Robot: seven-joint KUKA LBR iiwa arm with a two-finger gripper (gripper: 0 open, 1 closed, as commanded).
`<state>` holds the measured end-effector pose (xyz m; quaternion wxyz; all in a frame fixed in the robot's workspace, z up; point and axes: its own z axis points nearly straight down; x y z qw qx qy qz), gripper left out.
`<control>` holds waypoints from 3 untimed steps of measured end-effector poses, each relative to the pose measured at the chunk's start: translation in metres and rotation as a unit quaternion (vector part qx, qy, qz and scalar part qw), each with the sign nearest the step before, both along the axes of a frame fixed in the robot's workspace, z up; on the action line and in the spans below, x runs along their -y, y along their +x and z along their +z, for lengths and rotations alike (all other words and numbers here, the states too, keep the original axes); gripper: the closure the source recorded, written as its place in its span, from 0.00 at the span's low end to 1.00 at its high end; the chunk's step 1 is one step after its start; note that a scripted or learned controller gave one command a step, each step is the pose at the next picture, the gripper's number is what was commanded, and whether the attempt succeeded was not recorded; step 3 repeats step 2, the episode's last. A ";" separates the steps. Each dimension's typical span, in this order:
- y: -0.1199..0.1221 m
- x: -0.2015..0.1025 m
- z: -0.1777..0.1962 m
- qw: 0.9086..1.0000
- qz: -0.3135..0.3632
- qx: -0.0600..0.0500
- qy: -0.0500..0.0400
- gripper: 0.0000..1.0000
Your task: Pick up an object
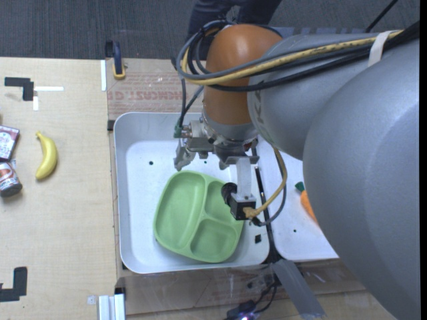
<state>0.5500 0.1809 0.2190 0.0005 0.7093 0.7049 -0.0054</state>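
1. Green plate [197, 219], three compartments, lies in the left bin [133, 179], toward its near-right part. It is turned at an angle to the bin walls, and its near edge is close to the bin's near wall.
2. Gripper [203, 155] sits over the same bin, just past the plate's far rim, under the arm's orange band [237, 65]. From this overhead angle I can't tell how far open it is or whether it has hold of anything. The plate looks to be resting on the bin floor.
3. White floor of the left bin shows bare along its left side and far corner.
4. Right bin [300, 242] is mostly covered by the grey arm. An orange item [307, 207] with a small green bit at its far end lies in it, at the arm's edge. Too little shows to name it.
5. Wooden bench [67, 245], left of the bins: a banana [45, 155], well apart from the bins, and two small packaged items [8, 162] at the left frame edge, cut off.
6. Blue clamp [115, 55] on the bench's far edge, beyond the left bin's far-left corner.
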 end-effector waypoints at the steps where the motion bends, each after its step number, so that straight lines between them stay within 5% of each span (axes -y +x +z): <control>1: 0.000 0.001 0.009 1.000 0.000 -0.001 -0.001 1.00; 2: 0.000 0.001 0.008 1.000 0.000 -0.001 -0.001 0.00; 3: 0.000 0.001 0.008 1.000 0.000 -0.001 -0.001 0.00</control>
